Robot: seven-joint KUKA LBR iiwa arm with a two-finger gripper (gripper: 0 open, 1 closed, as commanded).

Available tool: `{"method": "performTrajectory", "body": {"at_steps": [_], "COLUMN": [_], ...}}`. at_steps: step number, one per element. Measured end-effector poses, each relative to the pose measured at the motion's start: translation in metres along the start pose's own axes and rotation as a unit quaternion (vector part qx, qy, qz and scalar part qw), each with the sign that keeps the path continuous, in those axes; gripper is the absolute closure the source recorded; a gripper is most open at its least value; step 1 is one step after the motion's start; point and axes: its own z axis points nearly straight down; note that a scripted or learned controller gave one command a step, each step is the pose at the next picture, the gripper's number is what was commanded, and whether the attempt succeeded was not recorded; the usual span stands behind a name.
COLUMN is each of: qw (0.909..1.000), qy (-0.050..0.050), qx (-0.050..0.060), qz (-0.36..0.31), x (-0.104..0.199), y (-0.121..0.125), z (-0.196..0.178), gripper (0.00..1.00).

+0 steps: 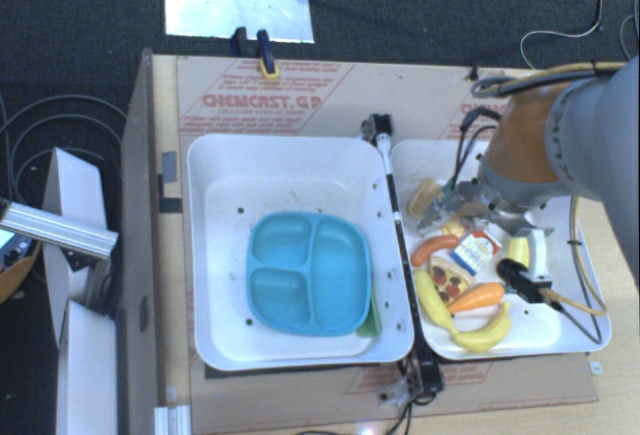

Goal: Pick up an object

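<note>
One camera looks down aslant, seemingly from mid-height, over both bins (300, 148).

Both bins (215, 223) are white, on a tan board (320, 88) printed with red lettering. The divided tray (308, 273) is light blue, with a green sliver (372, 321) at its edge. Among the toy food are two yellow bananas (432, 295), an orange carrot (475, 298), a reddish sausage (435, 248) and a white, red-marked carton (473, 253), possibly patterned.

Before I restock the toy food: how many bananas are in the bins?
2, both in the right bin: one banana left of the carrot, another along the front wall. The arm may hide more.
</note>
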Motion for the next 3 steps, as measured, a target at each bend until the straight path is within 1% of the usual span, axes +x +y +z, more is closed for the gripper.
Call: {"method": "performTrajectory", "body": {"at_steps": [1, 2, 3], "qw": [1.0000, 1.0000, 1.0000], "qy": [0.000, 0.000, 0.001], "qx": [-0.003, 0.001, 0.003], "qz": [0.001, 0.003, 0.003], "x": [0.008, 0.005, 0.012], "y": [0.045, 0.015, -0.024], "z": [-0.006, -0.002, -0.001], "gripper": [0.00, 0.00, 0.00]}}
